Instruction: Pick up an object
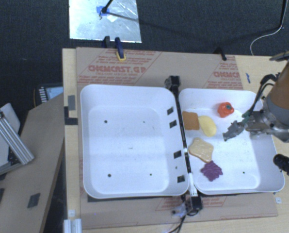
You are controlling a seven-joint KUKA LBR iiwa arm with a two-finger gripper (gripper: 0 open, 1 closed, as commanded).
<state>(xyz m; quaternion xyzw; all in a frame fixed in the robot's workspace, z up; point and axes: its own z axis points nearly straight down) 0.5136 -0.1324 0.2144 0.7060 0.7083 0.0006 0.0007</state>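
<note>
The right bin [246, 181] holds several toy foods: a red tomato-like piece [225, 109], a brown square slice [191, 121], a yellow lemon-like piece [208, 126], a tan bread-shaped piece [201, 149] and a purple grape cluster [211, 170]. My gripper [232, 131] reaches in from the right and hangs over the bin's middle, just right of the yellow piece and below the red one. Nothing shows between its tips.
The left bin [130, 140] sits beside the right one, with a black divider clip strip [181, 140] between them. Both rest on a cardboard sheet [149, 67]. A foil square [104, 12] lies at the back. A metal frame [6, 135] stands far left.
</note>
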